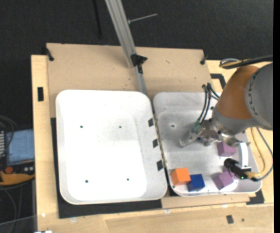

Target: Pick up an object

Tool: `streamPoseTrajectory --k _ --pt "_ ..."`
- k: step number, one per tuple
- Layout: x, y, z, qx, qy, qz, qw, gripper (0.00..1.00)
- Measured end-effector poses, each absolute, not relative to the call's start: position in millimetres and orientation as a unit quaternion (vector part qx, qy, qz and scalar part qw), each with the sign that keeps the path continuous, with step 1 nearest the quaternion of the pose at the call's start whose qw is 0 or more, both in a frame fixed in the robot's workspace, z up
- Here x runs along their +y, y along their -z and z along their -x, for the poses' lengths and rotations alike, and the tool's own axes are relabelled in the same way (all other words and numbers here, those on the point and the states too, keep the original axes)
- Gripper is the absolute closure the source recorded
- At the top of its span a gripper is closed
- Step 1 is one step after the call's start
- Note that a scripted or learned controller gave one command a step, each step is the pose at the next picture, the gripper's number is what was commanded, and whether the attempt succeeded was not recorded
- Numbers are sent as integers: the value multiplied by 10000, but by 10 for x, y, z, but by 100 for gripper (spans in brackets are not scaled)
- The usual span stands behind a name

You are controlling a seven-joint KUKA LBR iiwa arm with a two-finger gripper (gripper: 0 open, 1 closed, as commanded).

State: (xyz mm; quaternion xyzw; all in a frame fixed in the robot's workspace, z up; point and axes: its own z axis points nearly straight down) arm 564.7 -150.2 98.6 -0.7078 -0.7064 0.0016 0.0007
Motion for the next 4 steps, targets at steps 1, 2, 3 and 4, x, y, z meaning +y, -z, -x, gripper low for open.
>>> streamPoseTrajectory --k 1,2,3,4 --pt "-1509 -1125 -5668 -7038 18 7104 -21 100" --pt "-1554 -1601 -5607 -7057 15 7085 -29 100" --pt "-1608 -2044 -5617 -7073 16 7069 -32 100" --pt "-1578 -2640 -5710 -7083 20 7059 -36 100"
